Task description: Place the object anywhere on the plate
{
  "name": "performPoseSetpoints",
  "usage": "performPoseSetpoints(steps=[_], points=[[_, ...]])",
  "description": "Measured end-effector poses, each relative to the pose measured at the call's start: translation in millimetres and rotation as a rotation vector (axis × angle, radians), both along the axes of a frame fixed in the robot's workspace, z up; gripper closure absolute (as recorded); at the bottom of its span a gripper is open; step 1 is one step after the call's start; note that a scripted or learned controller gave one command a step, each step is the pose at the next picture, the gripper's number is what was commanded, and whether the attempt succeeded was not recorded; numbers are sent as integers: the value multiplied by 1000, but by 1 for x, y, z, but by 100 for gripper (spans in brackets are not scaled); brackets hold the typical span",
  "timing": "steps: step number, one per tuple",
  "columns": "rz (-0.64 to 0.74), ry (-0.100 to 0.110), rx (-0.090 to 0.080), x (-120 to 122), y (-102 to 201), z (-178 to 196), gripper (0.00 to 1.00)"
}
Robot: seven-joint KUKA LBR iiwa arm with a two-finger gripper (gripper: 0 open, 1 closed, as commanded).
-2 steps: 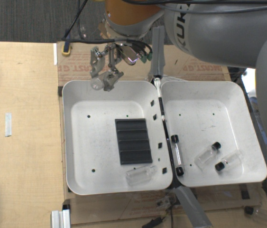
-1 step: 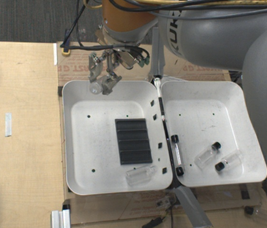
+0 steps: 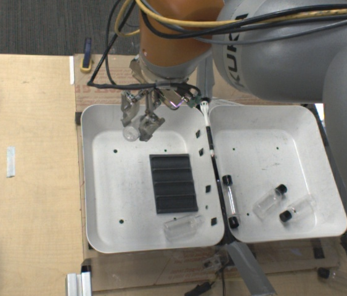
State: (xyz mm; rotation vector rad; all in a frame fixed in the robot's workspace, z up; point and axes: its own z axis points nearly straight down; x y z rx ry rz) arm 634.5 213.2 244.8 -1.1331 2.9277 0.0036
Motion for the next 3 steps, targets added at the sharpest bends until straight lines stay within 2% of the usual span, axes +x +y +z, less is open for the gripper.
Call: performPoseSetpoints(steps=[1,2,3], points=[[86,-1,-1,-28,-30,-6,100],[277,-3,0,25,-16,-37,100],[368,-1,-1,9,-17,-43,100]])
